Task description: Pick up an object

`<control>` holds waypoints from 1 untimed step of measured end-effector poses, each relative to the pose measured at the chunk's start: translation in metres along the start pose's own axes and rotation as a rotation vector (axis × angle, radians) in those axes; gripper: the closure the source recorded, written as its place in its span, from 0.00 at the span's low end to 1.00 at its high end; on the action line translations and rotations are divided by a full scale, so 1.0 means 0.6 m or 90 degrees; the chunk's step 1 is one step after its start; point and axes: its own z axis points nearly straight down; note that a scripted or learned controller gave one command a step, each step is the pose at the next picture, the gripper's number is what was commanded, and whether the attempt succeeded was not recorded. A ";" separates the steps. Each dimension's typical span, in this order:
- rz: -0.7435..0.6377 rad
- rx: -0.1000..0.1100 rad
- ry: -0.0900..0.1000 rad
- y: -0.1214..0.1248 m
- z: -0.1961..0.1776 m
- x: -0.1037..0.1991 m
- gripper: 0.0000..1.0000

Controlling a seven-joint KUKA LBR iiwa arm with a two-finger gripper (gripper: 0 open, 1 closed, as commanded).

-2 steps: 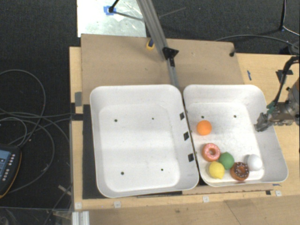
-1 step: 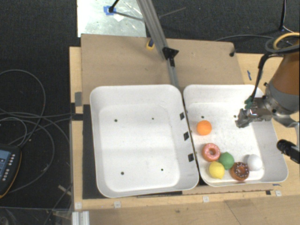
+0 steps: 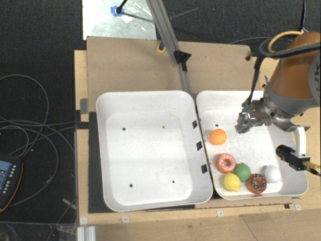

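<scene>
Tan wooden desk on dark carpet, w/ two shallow white plastic bins side by side. Right bin holds a small round orange ball near its middle, apart from a cluster at the near edge: pink-frosted doughnut, green ball, yellow lemon, chocolate doughnut, white ball. Grey end effector hangs just right of the orange ball, nothing between its fingers; spread or pressed together, can't tell. Left bin beside it.
</scene>
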 end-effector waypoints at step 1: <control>0.000 -0.001 0.000 0.044 -0.016 0.075 1.00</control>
